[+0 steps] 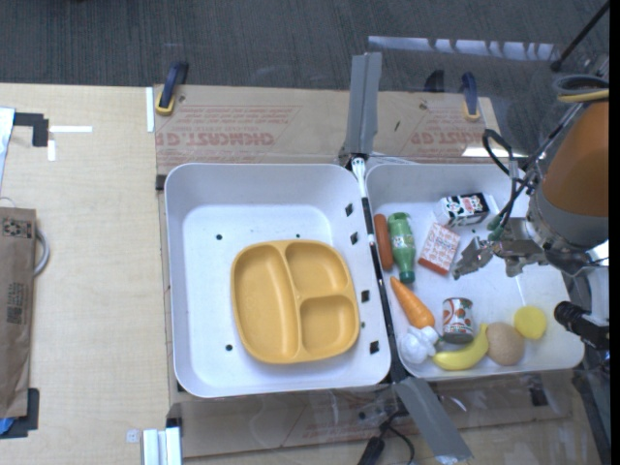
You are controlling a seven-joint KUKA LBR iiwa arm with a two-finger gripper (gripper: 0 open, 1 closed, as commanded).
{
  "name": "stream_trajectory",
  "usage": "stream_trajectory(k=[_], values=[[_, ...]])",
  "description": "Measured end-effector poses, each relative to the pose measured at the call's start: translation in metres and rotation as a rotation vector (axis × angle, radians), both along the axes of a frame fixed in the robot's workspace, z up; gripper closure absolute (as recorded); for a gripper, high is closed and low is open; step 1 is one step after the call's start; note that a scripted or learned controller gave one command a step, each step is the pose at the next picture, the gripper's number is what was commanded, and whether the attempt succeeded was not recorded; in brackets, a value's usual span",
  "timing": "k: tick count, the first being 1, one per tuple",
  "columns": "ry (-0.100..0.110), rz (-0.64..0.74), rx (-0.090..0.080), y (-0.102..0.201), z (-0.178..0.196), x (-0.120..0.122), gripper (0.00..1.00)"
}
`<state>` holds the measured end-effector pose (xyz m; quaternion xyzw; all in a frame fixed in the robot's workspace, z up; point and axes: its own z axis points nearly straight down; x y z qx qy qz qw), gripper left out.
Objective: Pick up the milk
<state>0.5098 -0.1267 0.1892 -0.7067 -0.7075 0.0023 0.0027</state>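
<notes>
The milk [463,207] is a small white carton with black cow patches. It lies on its side near the back of the right bin [542,361]. My gripper [471,258] hovers over the middle of that bin, a little in front of the milk and apart from it. Its fingers [461,267] stand open with nothing between them, pointing left toward a red and white box [440,248]. The orange band of the arm [581,168] is at the right.
The right bin also holds a red sausage [382,240], a green bottle [401,247], a carrot [413,303], a can [456,318], a banana [462,354], a brown kiwi [504,343] and a lemon [530,323]. A yellow divided plate [295,298] lies in the left bin [194,211].
</notes>
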Motion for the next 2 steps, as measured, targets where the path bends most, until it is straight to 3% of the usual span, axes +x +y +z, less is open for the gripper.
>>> stream_trajectory(k=[1,2], values=[[0.000,-0.381,0.000,-0.047,-0.102,-0.015,0.00],[0.002,-0.597,-0.002,-0.015,-0.102,-0.033,0.00]])
